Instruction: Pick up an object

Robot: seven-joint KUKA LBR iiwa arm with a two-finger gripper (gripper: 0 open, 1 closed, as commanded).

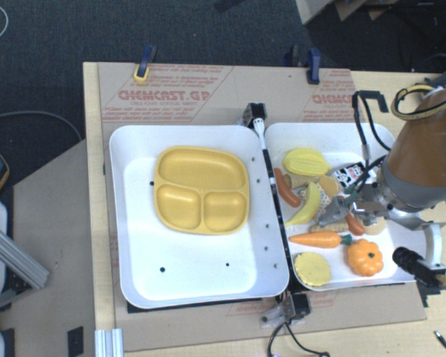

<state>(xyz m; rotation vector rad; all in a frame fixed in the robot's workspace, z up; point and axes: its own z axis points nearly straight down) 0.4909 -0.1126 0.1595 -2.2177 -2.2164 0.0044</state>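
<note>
Camera view: the gripper (340, 213) sits low among crowded toys, its grip impossible to tell; it risks nudging the carrot (316, 239) or banana (307, 205) aside.

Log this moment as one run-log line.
arm: over right bin | gripper: down among toy food, near carrot | grasp: unconfirmed | yellow tray: left bin

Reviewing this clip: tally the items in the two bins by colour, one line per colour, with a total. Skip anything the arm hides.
Yellow: 4, the divided plate, a ridged piece, a banana, a round slice
Orange: 2, the carrot, the pumpkin
Red-orange: 1, the sausage
Total: 7. Items under the gripper are too obscured to count.
</note>
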